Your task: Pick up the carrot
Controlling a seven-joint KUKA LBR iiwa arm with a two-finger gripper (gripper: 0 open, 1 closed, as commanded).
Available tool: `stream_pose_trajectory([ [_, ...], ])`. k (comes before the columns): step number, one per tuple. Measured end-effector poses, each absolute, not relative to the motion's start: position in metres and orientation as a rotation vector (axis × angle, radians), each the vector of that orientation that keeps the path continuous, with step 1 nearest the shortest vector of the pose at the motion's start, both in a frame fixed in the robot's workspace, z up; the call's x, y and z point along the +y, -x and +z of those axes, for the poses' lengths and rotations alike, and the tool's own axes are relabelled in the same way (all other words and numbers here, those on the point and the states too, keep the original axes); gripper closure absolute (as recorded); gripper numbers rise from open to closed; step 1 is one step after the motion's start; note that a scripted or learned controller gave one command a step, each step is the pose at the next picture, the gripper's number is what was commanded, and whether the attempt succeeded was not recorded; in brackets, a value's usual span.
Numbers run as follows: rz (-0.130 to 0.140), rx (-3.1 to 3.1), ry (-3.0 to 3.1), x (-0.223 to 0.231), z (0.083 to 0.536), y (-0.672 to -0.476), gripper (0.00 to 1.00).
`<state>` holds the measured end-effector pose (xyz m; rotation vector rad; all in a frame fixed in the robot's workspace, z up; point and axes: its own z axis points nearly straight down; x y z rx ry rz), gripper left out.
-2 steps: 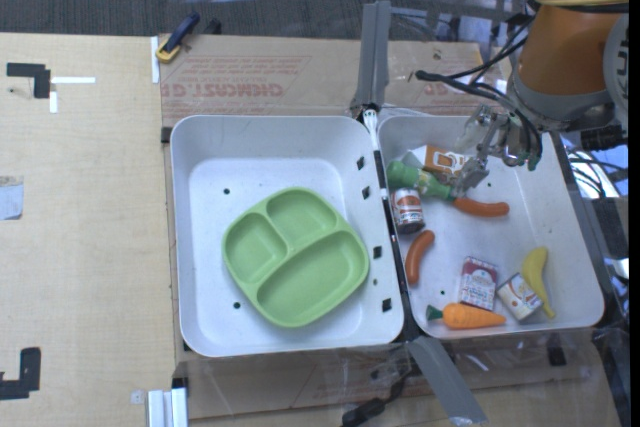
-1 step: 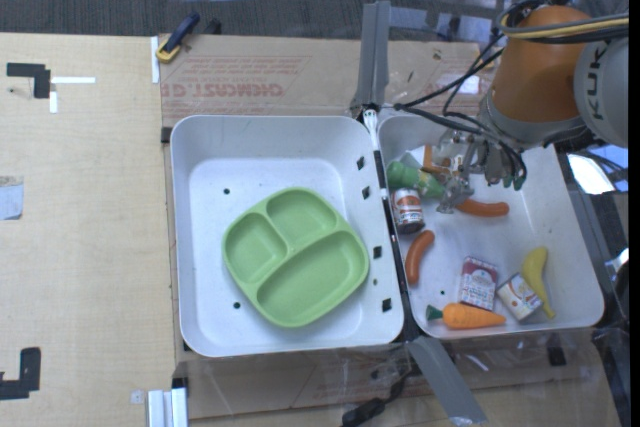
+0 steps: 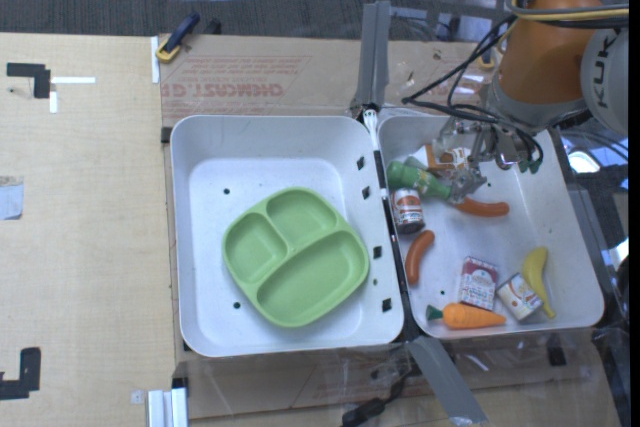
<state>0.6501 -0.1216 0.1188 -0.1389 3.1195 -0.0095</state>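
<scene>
**Gripper poised at far end of right bin, carrot lying at near edge**

The gripper [image 3: 470, 165] is seen low over the back of the right bin [image 3: 585, 245], with the grey arm and its orange band [image 3: 545, 40] directly above it. Whether the gripper is open or closed cannot be told, and nothing is seen held. The carrot [image 3: 472, 317] is found well apart from the gripper, toward the camera, lying flat against the bin's front rim. Just beside the gripper a green bottle [image 3: 420, 178] and a sausage [image 3: 483, 208] are placed. A small can [image 3: 408, 211] and a second sausage [image 3: 419, 253] lie nearer the dividing wall. Bare floor is left between the gripper and the carrot, bordered by a red packet [image 3: 478, 282] and a banana [image 3: 538, 277]. In the left bin [image 3: 200, 215] a green divided plate [image 3: 295, 257] is set.
</scene>
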Motion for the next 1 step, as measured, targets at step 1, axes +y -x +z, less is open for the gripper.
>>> stream_pose_trajectory([
  [1,-0.017,3.061,0.492,-0.1301,0.1132,-0.6514,0.00],
])
